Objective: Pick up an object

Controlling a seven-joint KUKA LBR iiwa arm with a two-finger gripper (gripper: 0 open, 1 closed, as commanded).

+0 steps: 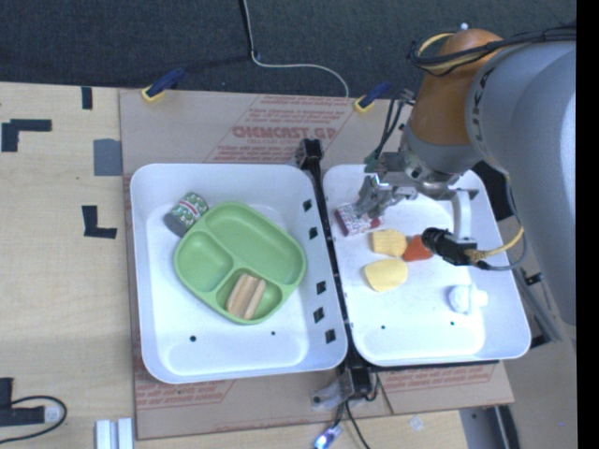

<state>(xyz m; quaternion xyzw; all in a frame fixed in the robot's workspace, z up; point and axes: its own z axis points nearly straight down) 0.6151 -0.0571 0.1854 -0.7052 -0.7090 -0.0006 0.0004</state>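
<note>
Pink-and-white patterned packet [354, 218] lies flat at upper-left of right bin [440, 344], close to wall shared with left bin [154, 279].

Gripper [372, 197] sits right over packet's upper edge, wrist angled down from right; likely lining up for this piece. Fingers: open or closed, cannot tell; nothing visibly between them.

Just beside: two yellow lumps [386, 259], red piece [418, 248], small white object [462, 298] further right.

Left bin: green divided plate [234, 246] holding hot-dog toy [245, 296], small can [186, 212] against plate's rim.
</note>
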